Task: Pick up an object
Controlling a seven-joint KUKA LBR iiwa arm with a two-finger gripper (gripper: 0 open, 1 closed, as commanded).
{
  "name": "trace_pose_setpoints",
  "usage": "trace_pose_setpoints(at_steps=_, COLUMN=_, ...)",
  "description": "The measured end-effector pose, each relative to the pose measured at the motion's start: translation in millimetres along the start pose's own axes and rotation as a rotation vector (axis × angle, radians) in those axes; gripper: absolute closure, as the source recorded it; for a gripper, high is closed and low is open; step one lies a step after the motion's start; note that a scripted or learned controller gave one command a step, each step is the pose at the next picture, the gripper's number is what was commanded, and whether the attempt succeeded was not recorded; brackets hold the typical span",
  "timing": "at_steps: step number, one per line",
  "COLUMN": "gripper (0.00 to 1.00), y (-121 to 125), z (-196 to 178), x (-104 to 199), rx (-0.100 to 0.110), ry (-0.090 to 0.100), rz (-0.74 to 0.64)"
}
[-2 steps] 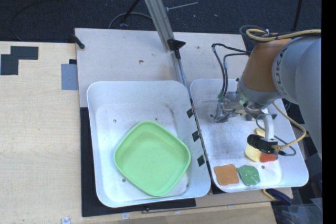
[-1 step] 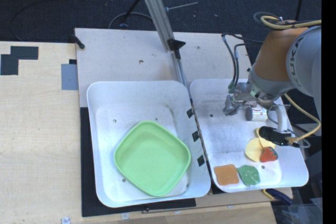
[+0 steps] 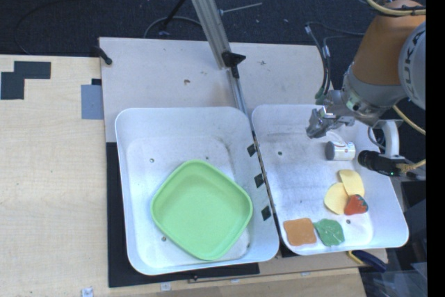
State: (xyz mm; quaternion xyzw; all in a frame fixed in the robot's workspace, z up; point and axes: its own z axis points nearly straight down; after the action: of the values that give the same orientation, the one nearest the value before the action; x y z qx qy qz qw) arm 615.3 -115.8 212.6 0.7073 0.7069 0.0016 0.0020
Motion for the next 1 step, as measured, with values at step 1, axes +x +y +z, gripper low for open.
trace_pose_setpoints(at_steps=1, gripper=1.00, y=-1.6, z=-43.9, x=4.9, rx=0.001, ry=0.000, rz=0.000)
